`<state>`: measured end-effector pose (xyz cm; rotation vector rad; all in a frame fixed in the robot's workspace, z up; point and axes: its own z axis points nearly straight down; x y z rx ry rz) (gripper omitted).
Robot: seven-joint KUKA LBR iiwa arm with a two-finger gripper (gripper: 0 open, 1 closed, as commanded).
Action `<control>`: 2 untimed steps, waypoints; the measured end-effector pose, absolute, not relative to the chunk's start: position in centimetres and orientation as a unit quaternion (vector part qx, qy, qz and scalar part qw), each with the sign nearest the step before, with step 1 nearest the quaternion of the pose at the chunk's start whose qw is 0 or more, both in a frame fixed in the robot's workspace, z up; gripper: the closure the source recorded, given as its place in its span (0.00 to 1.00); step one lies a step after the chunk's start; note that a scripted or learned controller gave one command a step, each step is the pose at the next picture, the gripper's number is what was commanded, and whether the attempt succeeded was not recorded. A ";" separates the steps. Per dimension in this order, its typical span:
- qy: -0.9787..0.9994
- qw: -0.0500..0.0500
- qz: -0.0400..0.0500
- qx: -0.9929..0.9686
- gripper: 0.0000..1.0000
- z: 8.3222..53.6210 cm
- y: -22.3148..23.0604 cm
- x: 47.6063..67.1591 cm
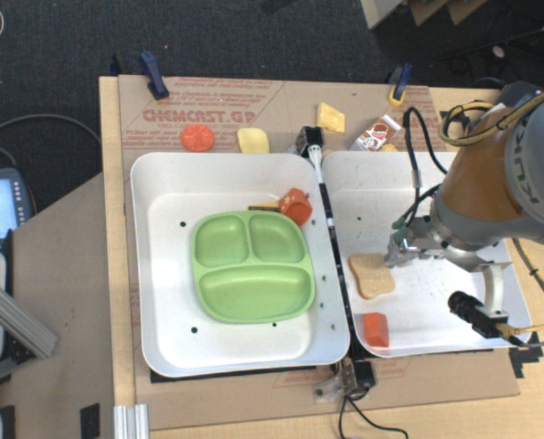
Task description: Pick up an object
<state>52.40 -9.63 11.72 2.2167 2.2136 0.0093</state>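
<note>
A tan toy bread slice [372, 276] lies in the right bin [372, 181], near its left wall. An orange-red block [375, 329] sits at that bin's front left corner. My gripper [400, 246] hangs low over the right bin, just above and to the right of the bread slice, at the end of the grey and orange arm [482, 190]. In the left bin [153, 245] a green divided plate [251, 266] lies flat, with a small red and orange toy [295, 206] at its far right corner.
Behind the bins on the cardboard lie a red disc [197, 137], a pale yellow piece [252, 140], a yellow wedge [331, 117] and a small red-and-white packet [376, 135]. Blue clamps [153, 74] grip the board's back edge. A black fitting [473, 313] sticks out under the arm.
</note>
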 end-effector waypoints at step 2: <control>0.707 0.007 0.004 0.708 1.00 13.7 -9.6 52.5</control>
